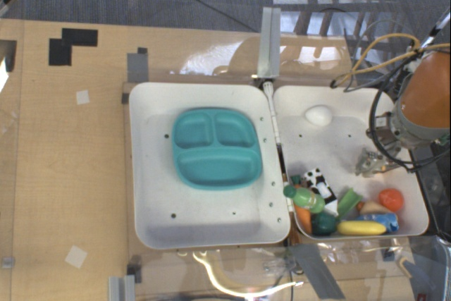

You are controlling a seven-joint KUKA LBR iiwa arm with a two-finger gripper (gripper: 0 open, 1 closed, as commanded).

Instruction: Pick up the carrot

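Observation:
The carrot (304, 216) lies at the front left corner of the right bin (338, 137); I see a short orange body partly under a light green piece (307, 198). My gripper (371, 163) hangs over the right side of that bin, below the orange band of the arm (426, 99). It is about a hand's width to the right of the carrot and a little behind it, with nothing visibly in it.
Toys crowd the right bin's front: a black-and-white piece (318, 184), a dark green one (324, 223), a yellow banana (361, 227), a green piece (347, 201) and an orange-red ball (391, 199). A white lump (318, 115) lies at the back. The left bin (151, 215) holds a teal divided plate (184, 164).

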